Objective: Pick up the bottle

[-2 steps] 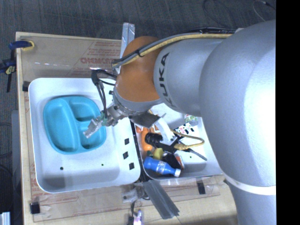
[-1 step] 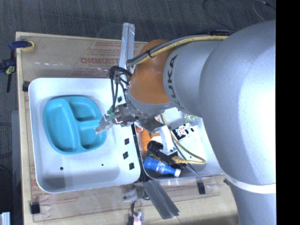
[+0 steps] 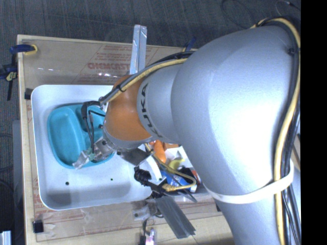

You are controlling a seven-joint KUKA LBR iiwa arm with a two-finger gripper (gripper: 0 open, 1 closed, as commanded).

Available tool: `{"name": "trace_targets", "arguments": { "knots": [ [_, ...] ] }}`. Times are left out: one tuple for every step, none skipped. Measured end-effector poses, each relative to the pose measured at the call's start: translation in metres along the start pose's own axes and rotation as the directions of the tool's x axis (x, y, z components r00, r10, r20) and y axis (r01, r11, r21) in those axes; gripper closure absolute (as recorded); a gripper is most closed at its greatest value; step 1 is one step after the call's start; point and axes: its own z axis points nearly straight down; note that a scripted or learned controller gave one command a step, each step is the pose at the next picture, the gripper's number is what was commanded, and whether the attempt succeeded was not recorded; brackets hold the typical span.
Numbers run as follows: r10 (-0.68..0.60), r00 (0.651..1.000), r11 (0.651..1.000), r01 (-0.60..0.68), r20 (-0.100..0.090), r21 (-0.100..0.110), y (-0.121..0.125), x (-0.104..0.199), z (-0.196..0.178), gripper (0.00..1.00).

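One white bin is seen in full at the left of the desk; the second bin is almost wholly covered by the arm. One teal bottle lies on its side in the left bin's upper half, close to the bin's left wall. One pincer sits at the bottle's lower right edge, its pale tips touching or just over the teal surface; whether it is open or closed cannot be told. One orange band rings the arm just above it, with black and yellow cables alongside. Right of the bin, several small objects in orange, yellow and white lie jumbled under the arm, too hidden to identify. One blue clamp grips the desk's far-left corner.
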Motion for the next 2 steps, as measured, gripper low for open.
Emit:
{"name": "trace_targets", "arguments": {
  "knots": [
    [-0.005,1.0,1.0,0.005,-0.002,-0.003,0.002,0.001,-0.01,1.0],
    [-0.157,0.988,0.988,0.157,-0.002,0.007,-0.01,0.052,-0.132,1.0]
  ]
}}
